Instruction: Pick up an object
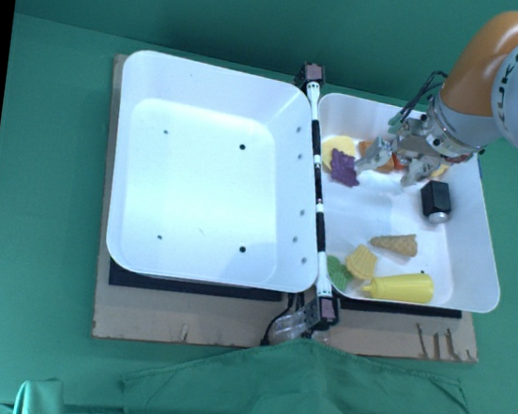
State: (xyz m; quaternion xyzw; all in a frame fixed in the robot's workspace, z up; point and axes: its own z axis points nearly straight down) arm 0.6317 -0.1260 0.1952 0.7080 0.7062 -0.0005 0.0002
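From the camera above the bench we see the gripper [400,156] low over the far part of the right bin [477,277], its fingers spread apart with nothing between them. Just under it lies an orange piece [380,157], partly hidden, so we cannot tell which way it points. Touching that spot to the left, a purple piece [344,168] overlaps a round yellow piece [337,148] by the bin's left wall. A small black block [436,200] sits just beside the gripper toward the near side, its long axis running roughly from far to near.

Nearer to us, a tan wedge [396,243] points left, its long axis across the bin. Below it a yellow ridged piece [362,261] touches a green leaf-like piece [337,272], and a yellow bottle [401,287] lies on its side, long axis left to right, narrow end left.

The left bin [152,83] shows bare white floor with a few dark dots. Green cloth [310,397] lies at the near edge of the bench.
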